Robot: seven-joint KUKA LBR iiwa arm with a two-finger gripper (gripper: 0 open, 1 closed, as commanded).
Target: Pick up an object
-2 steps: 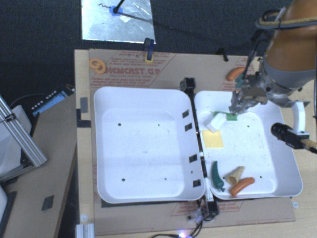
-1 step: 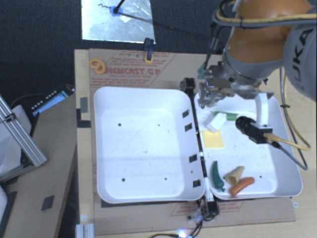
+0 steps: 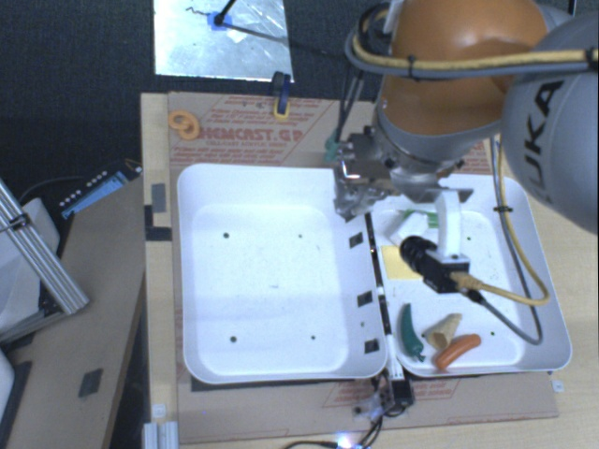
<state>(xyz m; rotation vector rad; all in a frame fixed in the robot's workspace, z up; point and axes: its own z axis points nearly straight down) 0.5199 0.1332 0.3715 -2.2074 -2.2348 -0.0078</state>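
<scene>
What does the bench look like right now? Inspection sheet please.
Surface: two white bins side by side, left bin, right bin, on a cardboard sheet.
Job's things: in the right bin, green piece, tan cone, orange sausage, yellow pad.
Clutter: blue clamp at the cardboard's far edge.
Gripper: gripper over the divider; fingers hidden.
Cables: yellow cable across the right bin.
Surroundings: foil sheet behind.

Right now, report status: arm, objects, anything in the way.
Arm low over right bin, wrist hardware masking the grasp. Orange piece, tan piece, green piece loose at the near edge. Yellow cable trailing over the bin.
</scene>
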